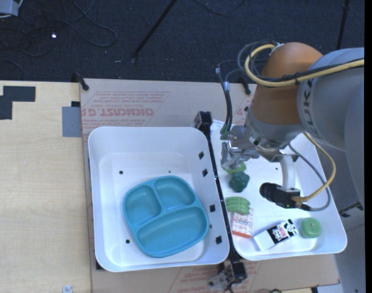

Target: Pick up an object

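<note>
Claw (235,161): low over the back part of the right bin; I cannot tell if it is apart or together, and nothing can be seen clamped in it.
Dark green lump (238,180): just in front of the claw, right under its tip; I cannot tell if they touch.
Light green thing (237,203): a bit farther in front of the claw, past the lump.
Red and white packet (241,223): farther in front again, touching the light green thing; its print is too small to read.
Black and white little box (276,234): in front of the claw and to its right, with cow-like spots.
Round green thing (310,227): well to the right of the claw and in front, just beside the little box.
Blue plate (166,215): left of the claw, in the left bin; it has three parts.
Right bin (330,215): white, under the claw.
Left bin (107,140): white, left of the claw, touching the right bin.
Cardboard (125,105): left of the claw, under both bins; red letters on it sit upside down and are hard to read.
Bench (33,194): pale wood, far left of the claw.
Arm (335,96): grey, right of the claw, with dark letters that are cut off.
</note>
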`<move>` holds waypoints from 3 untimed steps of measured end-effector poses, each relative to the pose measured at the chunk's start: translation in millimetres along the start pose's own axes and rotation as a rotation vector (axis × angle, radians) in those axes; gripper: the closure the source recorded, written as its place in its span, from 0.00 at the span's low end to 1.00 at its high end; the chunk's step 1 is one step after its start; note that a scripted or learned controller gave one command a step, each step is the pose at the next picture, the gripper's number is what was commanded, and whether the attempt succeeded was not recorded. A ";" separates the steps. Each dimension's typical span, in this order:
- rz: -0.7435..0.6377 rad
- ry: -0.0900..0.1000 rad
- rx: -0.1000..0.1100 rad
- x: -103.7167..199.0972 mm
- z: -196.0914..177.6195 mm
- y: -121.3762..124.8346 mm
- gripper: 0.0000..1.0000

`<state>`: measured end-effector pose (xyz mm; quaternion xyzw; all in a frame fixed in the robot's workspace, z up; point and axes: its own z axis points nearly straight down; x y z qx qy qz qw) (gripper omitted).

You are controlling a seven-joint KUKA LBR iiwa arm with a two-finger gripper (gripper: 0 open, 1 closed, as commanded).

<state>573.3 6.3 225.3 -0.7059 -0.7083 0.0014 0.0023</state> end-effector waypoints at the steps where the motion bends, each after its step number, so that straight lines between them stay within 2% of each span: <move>1: -0.001 0.000 0.000 47.7 12.0 17.0 1.00; 2: -0.002 0.000 0.000 101.0 19.3 28.6 1.00; 3: 0.000 -0.002 0.001 98.7 18.9 28.2 0.00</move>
